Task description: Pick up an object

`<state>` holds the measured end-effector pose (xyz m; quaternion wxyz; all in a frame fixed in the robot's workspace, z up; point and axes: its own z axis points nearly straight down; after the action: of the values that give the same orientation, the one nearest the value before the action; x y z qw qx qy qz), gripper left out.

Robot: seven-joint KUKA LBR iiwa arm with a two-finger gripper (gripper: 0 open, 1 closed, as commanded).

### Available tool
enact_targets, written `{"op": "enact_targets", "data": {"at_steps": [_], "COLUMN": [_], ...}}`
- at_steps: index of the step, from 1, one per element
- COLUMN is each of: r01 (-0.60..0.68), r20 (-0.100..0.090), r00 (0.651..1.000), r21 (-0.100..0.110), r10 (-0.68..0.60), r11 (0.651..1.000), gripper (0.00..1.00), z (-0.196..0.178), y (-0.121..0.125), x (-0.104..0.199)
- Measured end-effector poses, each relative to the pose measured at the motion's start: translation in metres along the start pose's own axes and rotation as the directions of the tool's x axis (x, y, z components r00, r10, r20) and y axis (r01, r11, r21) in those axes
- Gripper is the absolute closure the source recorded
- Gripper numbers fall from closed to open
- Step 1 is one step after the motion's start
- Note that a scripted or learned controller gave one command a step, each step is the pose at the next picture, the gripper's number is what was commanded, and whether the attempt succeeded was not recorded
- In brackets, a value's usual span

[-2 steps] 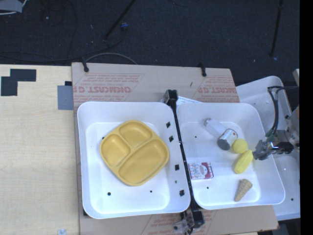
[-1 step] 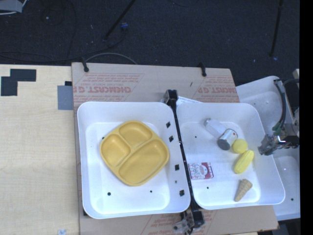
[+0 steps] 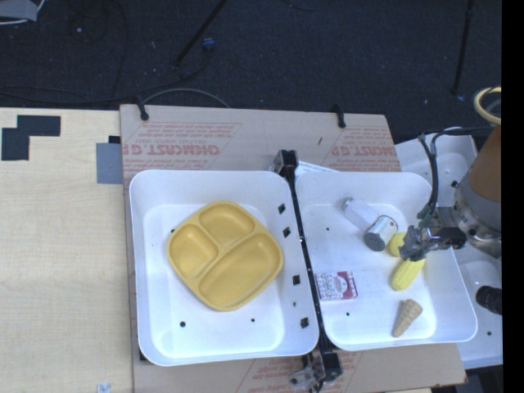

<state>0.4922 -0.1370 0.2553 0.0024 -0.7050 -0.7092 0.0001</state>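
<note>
The right bin point(image 3: 385, 338) holds a yellow corn cob point(image 3: 407, 273), a grey and white cylinder point(image 3: 370, 223), a red and white packet point(image 3: 336, 286) and a tan cone point(image 3: 406, 316). My gripper point(image 3: 416, 244) reaches in from the right and hangs low over the upper end of the corn cob, just right of the cylinder's grey cap. A small yellow piece point(image 3: 396, 243) shows beside it. The dark gripper body hides the contact point with the cob.
A yellow divided plate point(image 3: 225, 255) lies in the left bin point(image 3: 151, 301). A black divider point(image 3: 299, 252) runs between the bins. The grey arm with its orange band point(image 3: 487, 174) stands over the right bin's far right rim, with cables beside it.
</note>
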Motion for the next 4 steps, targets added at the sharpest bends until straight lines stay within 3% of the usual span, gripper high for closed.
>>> {"op": "enact_targets", "data": {"at_steps": [2,4], "r01": [-0.001,-0.002], "r20": [0.001,0.002], "r00": [1.000,1.000], "r21": [0.002,-0.001], "r10": [0.001,0.002], "r11": [1.000,1.000], "gripper": [1.00,1.00], "z": [0.023,0.016], "y": [0.028,0.055], "x": [0.113,0.200]}}
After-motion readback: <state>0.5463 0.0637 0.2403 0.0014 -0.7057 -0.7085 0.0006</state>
